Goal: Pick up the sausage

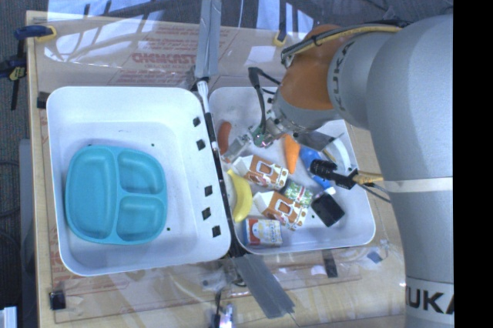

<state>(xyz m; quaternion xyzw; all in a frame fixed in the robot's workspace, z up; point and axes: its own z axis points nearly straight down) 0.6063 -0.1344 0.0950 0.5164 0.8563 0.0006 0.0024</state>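
Bins (62, 118) on cardboard-topped bench (115, 57)

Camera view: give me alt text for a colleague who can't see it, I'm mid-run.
A grey arm with an orange band reaches into the right white bin, its gripper low beside a small reddish-brown sausage near the bin's left wall. A yellow banana, an orange carrot and small printed cartons lie nearby; the left white bin holds a teal divided plate.

Left of my grey, orange-banded arm (339, 80): red-brown sausage (223, 136), yellow banana (242, 196), orange carrot (290, 153), white bins (115, 107), turquoise divided plate (115, 194).
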